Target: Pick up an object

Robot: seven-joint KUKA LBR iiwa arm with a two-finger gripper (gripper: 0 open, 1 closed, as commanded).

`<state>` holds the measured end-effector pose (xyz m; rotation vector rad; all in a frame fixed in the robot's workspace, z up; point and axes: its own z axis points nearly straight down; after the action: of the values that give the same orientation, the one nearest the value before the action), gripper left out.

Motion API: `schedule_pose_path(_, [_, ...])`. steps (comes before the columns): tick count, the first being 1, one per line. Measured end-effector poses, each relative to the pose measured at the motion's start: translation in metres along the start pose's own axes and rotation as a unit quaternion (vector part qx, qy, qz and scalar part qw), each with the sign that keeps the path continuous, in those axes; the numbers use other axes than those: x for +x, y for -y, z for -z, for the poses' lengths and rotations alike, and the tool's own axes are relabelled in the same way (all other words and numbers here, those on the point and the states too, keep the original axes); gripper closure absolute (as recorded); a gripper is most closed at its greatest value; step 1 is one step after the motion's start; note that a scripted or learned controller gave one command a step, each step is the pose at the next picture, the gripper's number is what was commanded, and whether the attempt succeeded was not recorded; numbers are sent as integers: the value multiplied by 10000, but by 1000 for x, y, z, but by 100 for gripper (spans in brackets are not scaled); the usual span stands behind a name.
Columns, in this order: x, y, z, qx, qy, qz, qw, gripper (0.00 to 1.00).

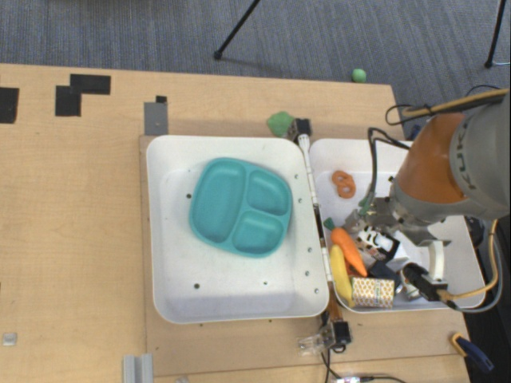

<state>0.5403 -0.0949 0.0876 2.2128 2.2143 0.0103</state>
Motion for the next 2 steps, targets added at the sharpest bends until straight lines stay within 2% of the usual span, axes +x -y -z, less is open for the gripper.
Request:
schedule_pose_path(1, [-30,3,0,17,-9,3,10000,0])
schedule_pose_path(2, [-78,33,0,19,2,2,10000,0])
